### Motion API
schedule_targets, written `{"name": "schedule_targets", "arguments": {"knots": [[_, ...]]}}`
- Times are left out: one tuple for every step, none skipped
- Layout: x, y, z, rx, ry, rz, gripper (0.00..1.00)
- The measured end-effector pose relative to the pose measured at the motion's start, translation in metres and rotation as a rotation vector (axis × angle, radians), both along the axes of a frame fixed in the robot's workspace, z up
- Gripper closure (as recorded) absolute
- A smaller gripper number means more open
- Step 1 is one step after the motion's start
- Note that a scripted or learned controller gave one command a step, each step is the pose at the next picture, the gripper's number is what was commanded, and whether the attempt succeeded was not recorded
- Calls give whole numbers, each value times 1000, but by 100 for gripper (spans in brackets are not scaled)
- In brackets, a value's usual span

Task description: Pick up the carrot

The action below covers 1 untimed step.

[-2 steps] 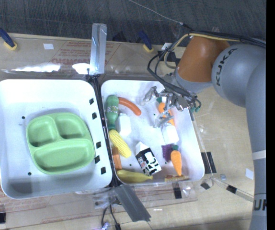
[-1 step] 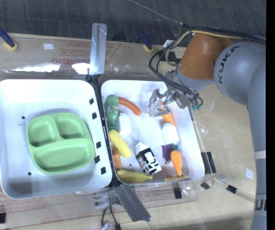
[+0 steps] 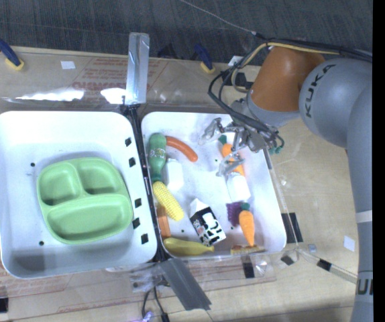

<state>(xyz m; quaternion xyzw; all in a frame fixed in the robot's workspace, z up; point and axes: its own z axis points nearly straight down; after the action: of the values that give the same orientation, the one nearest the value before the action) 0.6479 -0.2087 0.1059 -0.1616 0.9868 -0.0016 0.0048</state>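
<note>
Carrot [image 3: 247, 227] lies beside a purple toy [image 3: 234, 212] in the right bin [image 3: 273, 186]; end effector [image 3: 233, 151] state unclear.

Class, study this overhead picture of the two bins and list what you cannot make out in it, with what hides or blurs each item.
1. The pincer: whether it grips anything is lost in small, blurred metal parts.
2. The orange piece beneath it: too small and partly covered to identify.
3. The orange item by the divider: partly hidden under the corn cob.
4. The arm: cut off by the frame's lower edge.
5. The black-and-white packet: print too small to read.
</note>
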Motion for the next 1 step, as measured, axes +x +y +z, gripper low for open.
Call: {"name": "schedule_targets", "arguments": {"knots": [[-15,0,-12,0,8,127,0]]}}
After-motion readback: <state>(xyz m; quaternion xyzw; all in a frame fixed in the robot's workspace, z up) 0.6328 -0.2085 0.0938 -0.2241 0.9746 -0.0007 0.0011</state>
